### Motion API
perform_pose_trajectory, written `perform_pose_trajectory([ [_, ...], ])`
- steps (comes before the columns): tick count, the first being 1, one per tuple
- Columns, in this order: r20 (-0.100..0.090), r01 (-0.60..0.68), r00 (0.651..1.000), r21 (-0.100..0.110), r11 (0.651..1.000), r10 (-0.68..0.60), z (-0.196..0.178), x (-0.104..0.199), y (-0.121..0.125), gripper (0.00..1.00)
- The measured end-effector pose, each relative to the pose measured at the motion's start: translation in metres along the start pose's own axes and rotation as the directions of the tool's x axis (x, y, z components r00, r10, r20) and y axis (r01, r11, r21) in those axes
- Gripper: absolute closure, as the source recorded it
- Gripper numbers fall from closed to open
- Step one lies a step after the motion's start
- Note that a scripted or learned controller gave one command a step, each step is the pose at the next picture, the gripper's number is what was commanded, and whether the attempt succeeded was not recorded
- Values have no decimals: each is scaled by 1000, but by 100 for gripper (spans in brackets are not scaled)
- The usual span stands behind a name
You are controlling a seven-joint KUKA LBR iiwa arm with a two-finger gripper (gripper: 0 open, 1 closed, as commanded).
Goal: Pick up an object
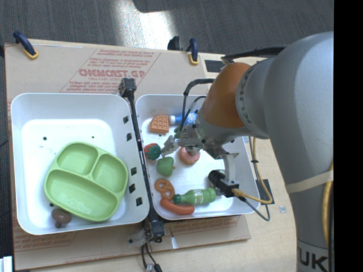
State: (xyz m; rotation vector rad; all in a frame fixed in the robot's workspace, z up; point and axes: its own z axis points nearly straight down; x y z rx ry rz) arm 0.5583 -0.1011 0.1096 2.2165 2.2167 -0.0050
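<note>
Two shallow white bins sit side by side on a cardboard sheet (113,67) printed with red text. Blue clamps (25,44) hold the sheet at the far edge.

Left bin (22,118): a light green divided plate (86,180) with three compartments lies tilted toward the near left. A small brown lump (61,216) rests just beside the plate's near left edge, in the bin's near corner.

Right bin (244,205): the candidate objects are all here. A waffle piece (160,123) lies at the far left. A small blue item (177,118) sits just right of the waffle, partly hidden by the arm. A red and green tomato-like piece (151,151) lies near the left wall, with a green pepper-like piece (165,165) just beside it toward the near side. A pretzel (164,187) lies nearer still, a sausage (177,207) is close to the near wall, and a green bottle (195,196) lies on its side just above the sausage. A pink ring-shaped piece (189,155) sits mid-bin, partly covered by the tool.

The arm (266,95) reaches in from the right, its orange band (224,95) above the bin's far half. The gripper (177,143) hangs low over the bin between the tomato piece and the pink ring. Cannot tell its state; nothing is visibly held.
</note>
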Motion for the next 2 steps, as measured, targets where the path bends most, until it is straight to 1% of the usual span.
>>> perform_pose_trajectory([
  [1,-1,8,1000,2,1000,-8,-9,2,1,100],
  [2,-7,4,1000,3,1000,-4,-99,-11,-59,100],
])
